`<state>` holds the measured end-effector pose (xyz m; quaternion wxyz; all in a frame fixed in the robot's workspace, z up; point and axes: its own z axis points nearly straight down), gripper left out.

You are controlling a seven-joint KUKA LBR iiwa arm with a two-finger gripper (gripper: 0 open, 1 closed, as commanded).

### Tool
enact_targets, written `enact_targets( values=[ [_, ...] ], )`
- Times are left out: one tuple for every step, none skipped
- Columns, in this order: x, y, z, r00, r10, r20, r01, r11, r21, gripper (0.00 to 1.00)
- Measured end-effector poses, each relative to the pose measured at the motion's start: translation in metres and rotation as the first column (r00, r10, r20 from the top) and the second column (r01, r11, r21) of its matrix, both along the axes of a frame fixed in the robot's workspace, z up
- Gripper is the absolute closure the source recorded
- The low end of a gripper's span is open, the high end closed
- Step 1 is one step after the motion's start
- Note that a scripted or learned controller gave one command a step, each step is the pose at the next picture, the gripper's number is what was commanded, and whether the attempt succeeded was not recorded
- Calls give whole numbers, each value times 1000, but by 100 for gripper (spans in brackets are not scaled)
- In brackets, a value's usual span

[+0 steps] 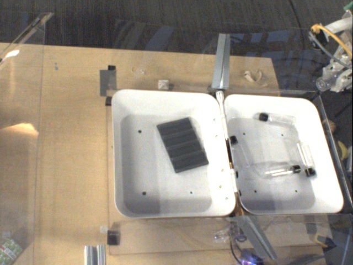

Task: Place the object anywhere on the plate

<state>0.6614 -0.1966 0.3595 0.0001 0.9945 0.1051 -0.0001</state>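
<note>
A dark grey ridged plate (182, 144) lies flat and slightly turned in the left bin (124, 164), toward its middle back. In the right bin (325, 197) lie three clear tubes with black caps: one near the back (274, 117), one by the right wall (304, 154), and one toward the front (280, 171). My gripper (333, 77) hangs at the view's far right, above and behind the right bin's back corner, well away from the tubes and the plate, with a yellow cable looped over it.
The two white bins meet at a central divider with black clips (232, 140). A grey metal bar (221, 65) stands behind the join. Small black blocks (112, 70) sit on the wooden bench around the left bin.
</note>
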Motion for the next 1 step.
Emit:
enact_targets(
  values=[
    [0, -7, 23, 1000, -1, -1, 1, 1000, 0, 100]
  ],
)
